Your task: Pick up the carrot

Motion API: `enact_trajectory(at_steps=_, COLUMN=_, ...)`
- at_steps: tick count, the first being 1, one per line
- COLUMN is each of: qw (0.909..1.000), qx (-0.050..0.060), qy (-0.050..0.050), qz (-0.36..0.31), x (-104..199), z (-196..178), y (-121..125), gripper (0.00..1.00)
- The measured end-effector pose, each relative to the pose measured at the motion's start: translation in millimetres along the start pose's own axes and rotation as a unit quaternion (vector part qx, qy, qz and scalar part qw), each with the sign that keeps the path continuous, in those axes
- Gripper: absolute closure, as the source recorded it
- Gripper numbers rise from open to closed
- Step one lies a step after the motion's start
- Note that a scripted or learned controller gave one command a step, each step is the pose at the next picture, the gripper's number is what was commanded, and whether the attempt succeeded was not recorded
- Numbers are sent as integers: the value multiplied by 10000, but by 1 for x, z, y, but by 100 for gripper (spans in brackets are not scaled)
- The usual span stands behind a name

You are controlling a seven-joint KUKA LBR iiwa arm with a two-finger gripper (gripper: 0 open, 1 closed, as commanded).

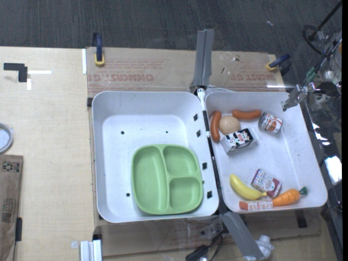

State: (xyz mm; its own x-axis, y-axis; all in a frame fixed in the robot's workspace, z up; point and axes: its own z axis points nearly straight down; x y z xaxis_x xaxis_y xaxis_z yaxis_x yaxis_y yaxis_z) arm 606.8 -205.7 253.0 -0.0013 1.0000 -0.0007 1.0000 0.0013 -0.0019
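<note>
The carrot is orange with a small green top and lies in the front right corner of the right bin, against the front wall. A red and white packet sits just behind it and a flat orange packet lies at its left tip. My gripper is a grey metal part above the bin's back right corner, far from the carrot. Nothing hangs from it.
The right bin also holds a banana, a cow-print carton, a beige ball, two sausages and a small can. A green divided plate lies in the left bin.
</note>
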Motion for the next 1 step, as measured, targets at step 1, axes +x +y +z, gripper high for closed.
enact_trajectory(at_steps=1, qw=9955, qx=-3, qy=2, qz=-951, x=46, z=92, y=-27, gripper=0)
